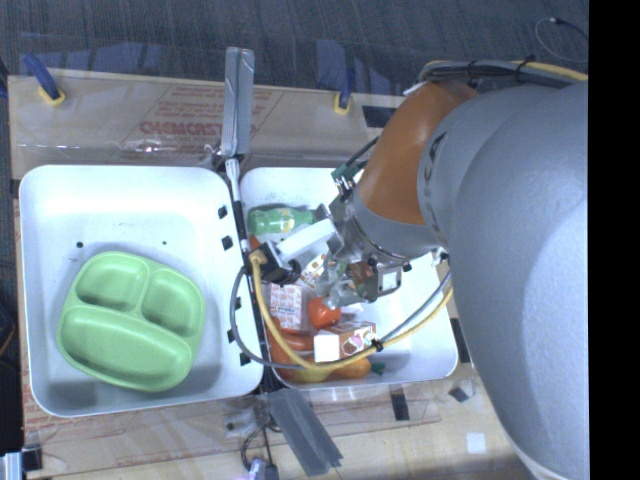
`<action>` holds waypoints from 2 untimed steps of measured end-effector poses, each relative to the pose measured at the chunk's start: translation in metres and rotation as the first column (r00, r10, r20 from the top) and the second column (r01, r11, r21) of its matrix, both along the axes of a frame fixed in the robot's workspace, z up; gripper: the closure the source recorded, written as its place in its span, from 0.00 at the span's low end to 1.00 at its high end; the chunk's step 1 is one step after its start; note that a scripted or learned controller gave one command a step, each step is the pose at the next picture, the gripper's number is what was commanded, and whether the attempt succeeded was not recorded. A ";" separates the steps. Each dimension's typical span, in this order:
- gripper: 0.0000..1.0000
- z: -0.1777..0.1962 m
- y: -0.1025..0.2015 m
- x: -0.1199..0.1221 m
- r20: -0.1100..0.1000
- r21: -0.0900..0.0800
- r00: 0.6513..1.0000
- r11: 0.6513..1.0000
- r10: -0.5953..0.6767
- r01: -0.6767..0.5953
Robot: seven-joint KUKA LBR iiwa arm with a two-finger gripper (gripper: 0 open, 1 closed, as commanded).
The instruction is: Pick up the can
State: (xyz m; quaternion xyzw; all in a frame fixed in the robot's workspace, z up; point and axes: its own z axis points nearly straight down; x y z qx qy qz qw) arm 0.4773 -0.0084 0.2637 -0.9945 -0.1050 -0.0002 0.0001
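The arm reaches down into the right bin point(420, 353), and its wrist and grey body cover most of that bin. My gripper point(335, 271) is low over a pile of small items in the bin's left half. A green cylindrical thing with a pale label point(272, 219), possibly the can, lies on its side at the bin's back left, just left of the gripper. I cannot make out anything held.
Near the gripper lie a white and red packet point(285, 305), an orange-red item point(321, 314), a small brown and white box point(343, 344) and a yellow item point(322, 371). The left bin point(60, 193) holds a green divided plate point(130, 318).
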 end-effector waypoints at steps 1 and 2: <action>1.00 -0.019 0.022 -0.001 -0.004 0.001 1.000 1.000 -0.004 0.004; 1.00 -0.023 0.041 0.015 -0.004 0.003 0.957 0.957 0.291 -0.291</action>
